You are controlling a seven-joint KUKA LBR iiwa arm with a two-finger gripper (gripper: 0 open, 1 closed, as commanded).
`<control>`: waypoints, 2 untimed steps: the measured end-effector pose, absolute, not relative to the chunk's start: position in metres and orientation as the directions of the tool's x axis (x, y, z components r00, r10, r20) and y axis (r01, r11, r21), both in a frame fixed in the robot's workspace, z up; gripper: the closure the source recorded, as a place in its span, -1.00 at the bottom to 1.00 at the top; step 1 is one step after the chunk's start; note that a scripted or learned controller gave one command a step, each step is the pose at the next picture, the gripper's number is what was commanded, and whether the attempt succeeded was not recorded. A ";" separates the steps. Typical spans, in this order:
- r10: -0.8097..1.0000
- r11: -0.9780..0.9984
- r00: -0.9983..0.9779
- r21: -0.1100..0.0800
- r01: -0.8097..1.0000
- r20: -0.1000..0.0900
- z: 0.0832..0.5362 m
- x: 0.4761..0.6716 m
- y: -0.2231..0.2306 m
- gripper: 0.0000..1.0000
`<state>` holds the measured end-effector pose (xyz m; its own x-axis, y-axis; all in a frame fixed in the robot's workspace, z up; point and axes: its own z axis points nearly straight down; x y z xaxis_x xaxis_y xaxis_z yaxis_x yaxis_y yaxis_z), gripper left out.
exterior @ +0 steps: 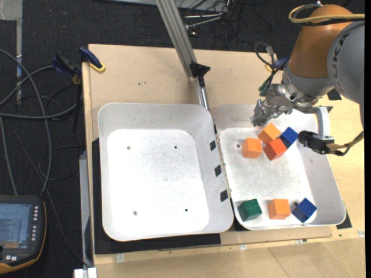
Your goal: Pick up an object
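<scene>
The hand [264, 116] hovers at the right bin's [327, 184] far end, just beside a tight cluster of blocks; I cannot tell its state. Descending there, it could nudge the orange block [269, 133] against the red block [275, 148] and grip nothing.

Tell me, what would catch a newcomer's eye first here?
The big grey and orange arm reaching in from the right, its gripper low over a cluster of orange, red and blue blocks at the far end of the right bin. Three more blocks, green, orange and blue, line that bin's near edge, beside the left bin.
</scene>
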<state>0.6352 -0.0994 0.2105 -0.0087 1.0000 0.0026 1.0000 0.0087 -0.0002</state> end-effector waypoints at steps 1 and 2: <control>1.000 0.009 -0.009 0.000 1.000 0.003 0.225 0.619 -0.044 1.00; 1.000 0.009 -0.009 0.000 1.000 0.002 0.238 0.603 0.011 1.00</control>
